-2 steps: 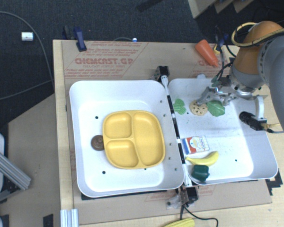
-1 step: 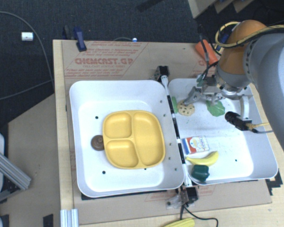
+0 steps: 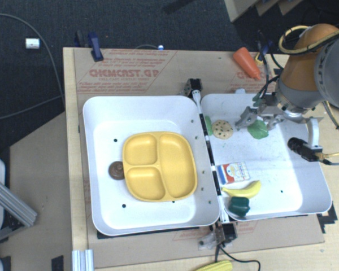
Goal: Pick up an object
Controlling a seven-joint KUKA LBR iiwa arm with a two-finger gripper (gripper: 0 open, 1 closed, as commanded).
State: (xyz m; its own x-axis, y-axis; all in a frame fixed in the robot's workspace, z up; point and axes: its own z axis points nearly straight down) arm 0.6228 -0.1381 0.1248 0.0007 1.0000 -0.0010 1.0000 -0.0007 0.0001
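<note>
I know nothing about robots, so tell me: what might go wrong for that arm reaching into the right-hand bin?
The gripper hangs over a small green object that sits close to the right bin's far wall, so the fingers may bump the wall or knock the object aside. The cookie lies just beside it and might get nudged. The view does not settle whether anything is gripped, so the arm may lift away with nothing.

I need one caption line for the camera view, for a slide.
KUKA gripper at a green object in the right bin, near a cookie; yellow divided plate in the left bin.
</note>
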